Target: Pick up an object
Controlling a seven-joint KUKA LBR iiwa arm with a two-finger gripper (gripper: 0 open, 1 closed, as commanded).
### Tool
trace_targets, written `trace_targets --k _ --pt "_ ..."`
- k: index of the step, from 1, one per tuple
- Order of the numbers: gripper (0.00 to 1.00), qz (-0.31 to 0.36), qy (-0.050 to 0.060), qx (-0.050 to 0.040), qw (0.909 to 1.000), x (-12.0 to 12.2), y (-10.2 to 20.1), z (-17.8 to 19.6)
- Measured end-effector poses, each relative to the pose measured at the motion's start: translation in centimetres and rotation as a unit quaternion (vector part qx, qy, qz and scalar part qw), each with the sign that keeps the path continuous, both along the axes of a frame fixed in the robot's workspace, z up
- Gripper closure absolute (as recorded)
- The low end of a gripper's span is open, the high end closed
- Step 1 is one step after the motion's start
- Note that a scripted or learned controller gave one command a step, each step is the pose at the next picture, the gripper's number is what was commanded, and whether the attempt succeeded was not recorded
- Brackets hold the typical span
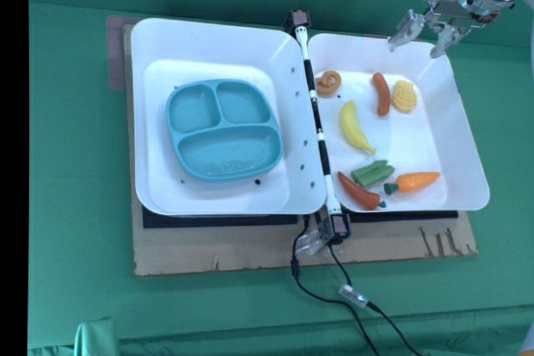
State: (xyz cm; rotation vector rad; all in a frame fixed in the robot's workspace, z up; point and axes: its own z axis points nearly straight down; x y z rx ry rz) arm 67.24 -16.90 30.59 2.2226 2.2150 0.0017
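Note:
My gripper [424, 37] hangs open above the far edge of the right bin [467, 154], with nothing between its fingers. Below it in that bin lie a sausage [382, 93] and a yellow corn cob [405, 96]. A pretzel [329, 82] sits near the bin's far left corner. A yellow banana [355, 127] lies in the middle. Nearer the front are a green bean pod [372, 172], a red chili pepper [358, 191] and an orange carrot [412, 181].
The left bin [150, 46] holds a blue three-compartment plate [224, 129]. A black-and-white divider bar [315, 117] runs between the bins. Cables [334, 283] trail over the green cloth in front of the bench.

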Motion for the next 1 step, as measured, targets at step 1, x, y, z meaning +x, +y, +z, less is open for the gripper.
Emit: trace_targets --k 1 --pt "0.0 0.0 0.002 -0.0004 1.0 1.89 0.74 -9.52"
